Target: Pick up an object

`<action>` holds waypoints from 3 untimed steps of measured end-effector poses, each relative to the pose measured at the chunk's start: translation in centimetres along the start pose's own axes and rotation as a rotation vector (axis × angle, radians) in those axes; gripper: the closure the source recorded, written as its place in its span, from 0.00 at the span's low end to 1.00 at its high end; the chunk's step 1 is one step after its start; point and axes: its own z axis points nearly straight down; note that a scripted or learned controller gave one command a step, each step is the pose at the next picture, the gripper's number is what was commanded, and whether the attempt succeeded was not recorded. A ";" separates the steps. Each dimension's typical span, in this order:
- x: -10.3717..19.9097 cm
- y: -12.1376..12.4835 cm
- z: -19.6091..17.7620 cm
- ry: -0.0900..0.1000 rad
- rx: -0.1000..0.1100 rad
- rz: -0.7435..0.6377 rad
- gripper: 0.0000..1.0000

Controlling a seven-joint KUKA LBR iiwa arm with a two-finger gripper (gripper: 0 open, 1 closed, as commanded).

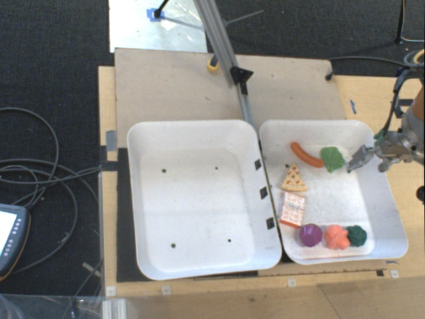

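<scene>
The right bin holds several toy foods. An orange-red sausage lies at its back, touching a light green leafy piece. Below them are a pizza slice and a pink-and-white wafer packet. Along the front wall sit a purple piece, an orange piece and a dark green broccoli. My gripper reaches in from the right, just right of the light green piece and over the bin's back right part. I see nothing held in it.
The left bin lies beside the right one, with black clips along the shared wall. A grey pole slants over the bench from the top. Cables and a tablet lie on the floor at left.
</scene>
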 end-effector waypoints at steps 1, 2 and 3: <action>-0.1 -0.4 4.3 0.000 0.001 0.003 0.00; 0.0 -0.6 10.5 0.001 0.002 0.003 0.00; -0.1 -0.4 9.1 -0.001 -0.004 0.004 1.00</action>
